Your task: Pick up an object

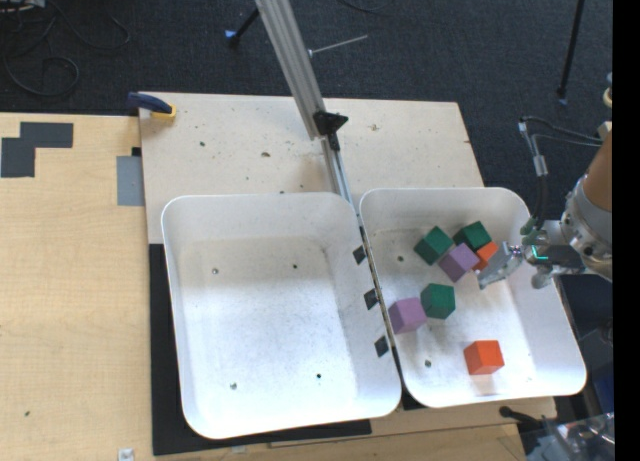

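- You see the arm (600, 211) cut off by the right edge, just beyond the right bin (560, 369).
- You cannot tell how the gripper (497, 267) stands; it blurs over that bin.
- An orange cube (487, 251) in the right bin sits partly hidden behind the gripper and a purple cube (458, 261).

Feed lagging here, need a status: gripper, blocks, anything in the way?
Gripper low in right bin, beside the block cluster, nothing seen between fingers. Nearest: orange block, purple block. Lone orange block sits apart, unobstructed.
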Robot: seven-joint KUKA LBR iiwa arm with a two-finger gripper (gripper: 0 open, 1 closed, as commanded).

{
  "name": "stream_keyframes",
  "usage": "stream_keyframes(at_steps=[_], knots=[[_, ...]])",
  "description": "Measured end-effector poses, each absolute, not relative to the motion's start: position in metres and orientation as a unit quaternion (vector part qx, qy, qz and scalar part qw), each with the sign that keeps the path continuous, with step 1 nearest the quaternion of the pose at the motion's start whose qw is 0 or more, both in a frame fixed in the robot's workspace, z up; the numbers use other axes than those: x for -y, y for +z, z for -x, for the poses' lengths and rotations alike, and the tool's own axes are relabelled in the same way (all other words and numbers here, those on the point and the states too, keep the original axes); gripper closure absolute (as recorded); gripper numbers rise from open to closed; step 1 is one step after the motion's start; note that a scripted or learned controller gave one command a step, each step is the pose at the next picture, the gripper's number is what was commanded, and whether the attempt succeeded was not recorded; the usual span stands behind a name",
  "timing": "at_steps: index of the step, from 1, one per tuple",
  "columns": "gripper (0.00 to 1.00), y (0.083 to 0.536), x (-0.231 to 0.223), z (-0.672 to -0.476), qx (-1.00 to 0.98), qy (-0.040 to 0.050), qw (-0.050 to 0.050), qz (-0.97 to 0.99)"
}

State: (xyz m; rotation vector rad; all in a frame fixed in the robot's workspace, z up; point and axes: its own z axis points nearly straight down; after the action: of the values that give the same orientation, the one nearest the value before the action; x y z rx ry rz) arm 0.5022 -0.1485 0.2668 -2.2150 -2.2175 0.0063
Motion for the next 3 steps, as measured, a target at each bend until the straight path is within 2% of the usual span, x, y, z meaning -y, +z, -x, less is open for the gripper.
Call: stream_keyframes(at_steps=[1,3], knots=[[0.0,0.269,0.149,-0.503,0.706,0.0005,0.001,0.708],[0.0,0.161,0.149,-0.487,0.707,0.0023,0.005,0.707]])
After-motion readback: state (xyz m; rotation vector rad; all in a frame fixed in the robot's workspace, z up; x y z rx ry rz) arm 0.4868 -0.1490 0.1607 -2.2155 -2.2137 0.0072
